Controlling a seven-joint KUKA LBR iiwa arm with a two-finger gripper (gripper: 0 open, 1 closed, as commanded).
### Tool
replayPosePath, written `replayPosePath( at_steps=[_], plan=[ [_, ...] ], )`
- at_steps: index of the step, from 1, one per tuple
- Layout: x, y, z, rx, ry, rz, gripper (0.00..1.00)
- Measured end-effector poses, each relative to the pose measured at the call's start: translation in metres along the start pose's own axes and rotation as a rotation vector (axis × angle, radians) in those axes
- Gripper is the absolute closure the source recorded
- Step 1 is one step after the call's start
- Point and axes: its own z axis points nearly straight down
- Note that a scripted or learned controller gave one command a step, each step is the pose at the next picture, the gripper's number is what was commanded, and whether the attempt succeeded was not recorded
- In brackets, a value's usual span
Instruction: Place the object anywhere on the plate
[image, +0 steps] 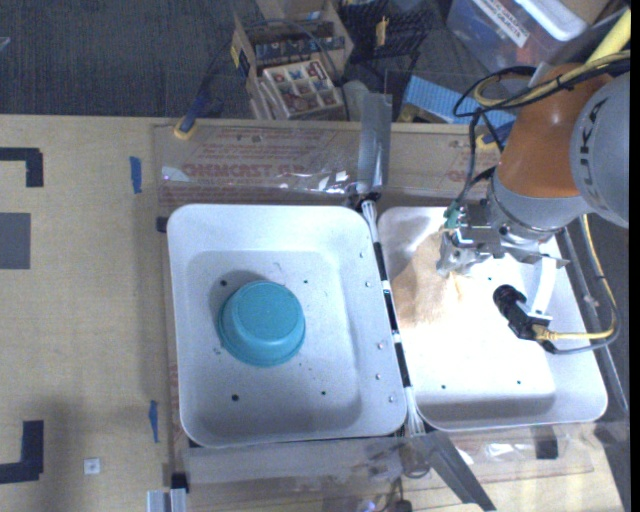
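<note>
- Left bin (190, 300): white, shallow, holding one blue dish (262, 322) left of centre on the floor, clear of all walls.
- Dish: round, teal-blue, plain and matte, paler flat top with a darker band round the lower edge; cannot tell whether upright or upturned.
- A few dark specks (322, 392) scattered on the left bin floor, apart from the dish.
- Right bin (580, 400): white, touching the left bin along the shared rim, floor strongly lit and washed out.
- Tan patch (420, 295) on the right bin floor, upper left part, near the shared rim; edges blurred, cannot tell whether a thing or a stain.
- Gripper (450, 262) over the upper left of the right bin, pointing down, just above and right of the tan patch; cannot tell how wide or narrow, cannot tell whether holding anything.
- Arm (545, 150) reaching in from the right, orange band above the grey wrist.
- Black part (512, 305) with a yellow cable (575, 340) hanging over the right bin's middle right, beside the gripper.
- Dish well apart from the gripper, in the other bin.
</note>
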Motion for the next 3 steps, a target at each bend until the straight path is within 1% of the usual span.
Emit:
replayPosePath(
  at_steps=[1, 2, 3],
  plan=[
    [0.000, 0.001, -0.019, -0.003, 0.000, -0.002, 1.00],
    [0.044, 0.013, -0.016, -0.003, 0.000, -0.401, 1.00],
    [0.089, 0.018, -0.026, -0.008, -0.002, -0.800, 1.00]
  ],
)
